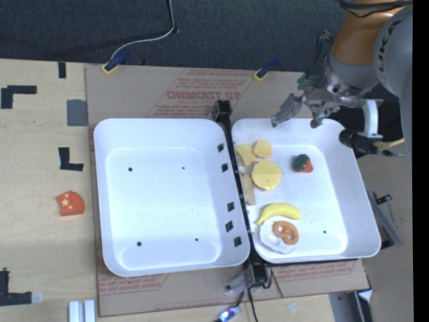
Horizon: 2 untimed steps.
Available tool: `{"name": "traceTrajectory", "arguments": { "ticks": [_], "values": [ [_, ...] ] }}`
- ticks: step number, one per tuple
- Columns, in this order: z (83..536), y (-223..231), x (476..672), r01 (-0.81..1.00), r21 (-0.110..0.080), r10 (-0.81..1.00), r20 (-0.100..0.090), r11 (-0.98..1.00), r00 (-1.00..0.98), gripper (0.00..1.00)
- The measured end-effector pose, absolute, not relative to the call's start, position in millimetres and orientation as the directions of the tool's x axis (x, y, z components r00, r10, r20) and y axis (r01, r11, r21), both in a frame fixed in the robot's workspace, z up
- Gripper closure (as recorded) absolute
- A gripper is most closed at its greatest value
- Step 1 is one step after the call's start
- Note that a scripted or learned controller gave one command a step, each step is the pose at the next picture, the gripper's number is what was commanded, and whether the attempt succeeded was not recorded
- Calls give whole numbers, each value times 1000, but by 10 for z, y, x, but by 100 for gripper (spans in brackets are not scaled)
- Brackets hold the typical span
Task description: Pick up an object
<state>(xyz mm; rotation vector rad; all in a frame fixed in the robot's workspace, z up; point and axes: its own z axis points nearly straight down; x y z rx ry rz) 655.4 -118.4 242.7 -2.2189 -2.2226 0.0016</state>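
**Claw spread and bare above the right bin's far edge**

An orange-red block (71, 203) sits on the worktop (40, 247), well apart from the left bin (114, 180). In the right bin (348, 200), pale yellow pieces (261, 166) cluster beside the divider. Nearer the front, a banana (279, 212) lies with its long axis running left to right, ends curving down, just beside a pretzel (285, 232) on a white disc. A small red-and-green toy (302, 164) lies below the claw (300, 113), clearly apart from it. The claw's 2 fingers are splayed, gripping nothing. Cardboard underlies both bins; dark cloth hangs behind.
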Motion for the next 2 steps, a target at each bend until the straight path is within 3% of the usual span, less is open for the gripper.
{"name": "traceTrajectory", "arguments": {
  "ticks": [1,2],
  "values": [
    [1671,-948,6675,1000,-6,1000,0,3,-3,0],
    [805,-1152,5887,1000,-7,1000,1,-1,1,0]
  ]
}}
